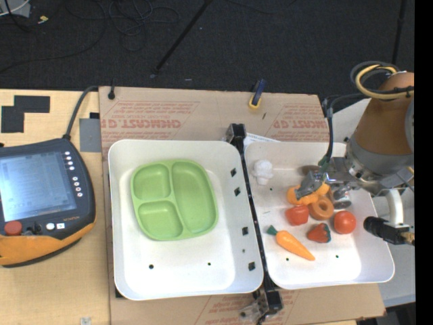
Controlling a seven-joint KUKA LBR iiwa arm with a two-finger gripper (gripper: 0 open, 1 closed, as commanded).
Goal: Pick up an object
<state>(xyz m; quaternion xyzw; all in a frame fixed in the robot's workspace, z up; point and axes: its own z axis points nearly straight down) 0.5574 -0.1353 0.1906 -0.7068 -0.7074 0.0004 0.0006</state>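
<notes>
Looking largest first, you see the left bin (128, 263) holding a green divided plate (174, 200); the right bin (365, 266) holds toy food, the gripper (326, 185) low over an orange piece (306, 195) beside a carrot (295, 244) and tomato (344, 222).

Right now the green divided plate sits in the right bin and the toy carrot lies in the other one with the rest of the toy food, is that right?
Not quite. The camera view shows the green divided plate in the left bin, not the right. The toy carrot lies in the other one, the right bin, with the rest of the toy food.
</notes>
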